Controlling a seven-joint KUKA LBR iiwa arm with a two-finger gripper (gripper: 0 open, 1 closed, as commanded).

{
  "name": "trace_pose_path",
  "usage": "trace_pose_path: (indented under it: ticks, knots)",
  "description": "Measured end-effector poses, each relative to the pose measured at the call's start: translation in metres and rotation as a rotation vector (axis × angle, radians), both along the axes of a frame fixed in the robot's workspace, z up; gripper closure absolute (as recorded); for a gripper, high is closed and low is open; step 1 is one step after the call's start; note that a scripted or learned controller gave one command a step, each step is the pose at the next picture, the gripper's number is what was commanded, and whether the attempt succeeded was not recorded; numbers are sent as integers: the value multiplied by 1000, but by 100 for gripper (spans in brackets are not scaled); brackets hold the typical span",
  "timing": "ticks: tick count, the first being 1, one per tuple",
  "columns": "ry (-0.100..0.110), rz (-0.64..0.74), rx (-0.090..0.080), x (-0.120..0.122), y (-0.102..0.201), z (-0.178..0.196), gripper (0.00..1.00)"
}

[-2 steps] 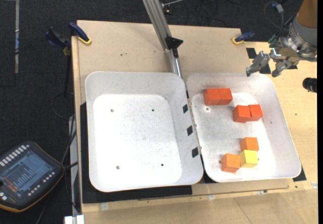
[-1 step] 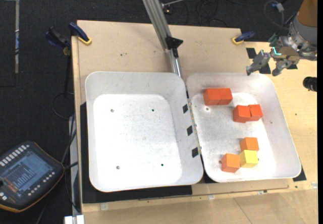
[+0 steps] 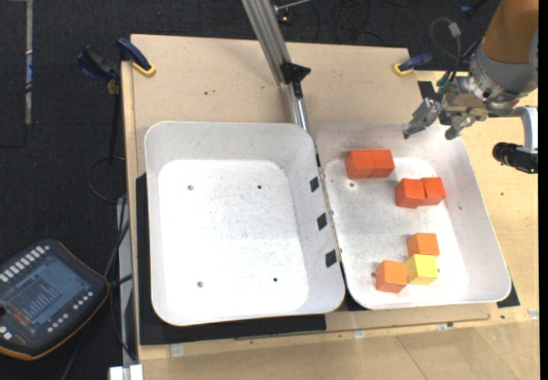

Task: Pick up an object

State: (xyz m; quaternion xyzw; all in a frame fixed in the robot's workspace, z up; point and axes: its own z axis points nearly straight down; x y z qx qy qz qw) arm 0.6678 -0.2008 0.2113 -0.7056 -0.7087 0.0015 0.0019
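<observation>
- Camera view: grey KUKA arm with orange band reaching in from the right, two-finger gripper hovering over the far right corner of the right-hand shallow white bin.
- Fingers splayed apart, nothing between them; released, no grasp.
- Right-hand bin holding every candidate object: an orange rectangular block near the far left of the bin, a red-orange pair of cubes just right of it, and a near cluster of an orange cube, a yellow cube and another orange cube, these three touching or nearly so.
- Left-hand shallow white bin showing speckled floor and a few dark dots, no blocks.
- Gripper well apart from all blocks, nearest to the orange rectangular block and the red-orange pair.
- Likely risks: descending where it hangs now, closing on bare bin floor or striking the bin rim.
- Also likely: a finger landing on top of a block rather than beside it, pushing instead of gripping.
- In the near cluster, little room between neighbours for a finger; probable nudging, or pinching two at once and dropping both.
- Safer bet, judged from spacing: the orange rectangular block, free on all sides.
</observation>
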Motion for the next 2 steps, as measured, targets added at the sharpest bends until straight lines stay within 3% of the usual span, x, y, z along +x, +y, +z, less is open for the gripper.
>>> trace_pose_path:
  ticks: [2]
  knots:
    - [-9, -3, -1, -5, 6, -88, 0]
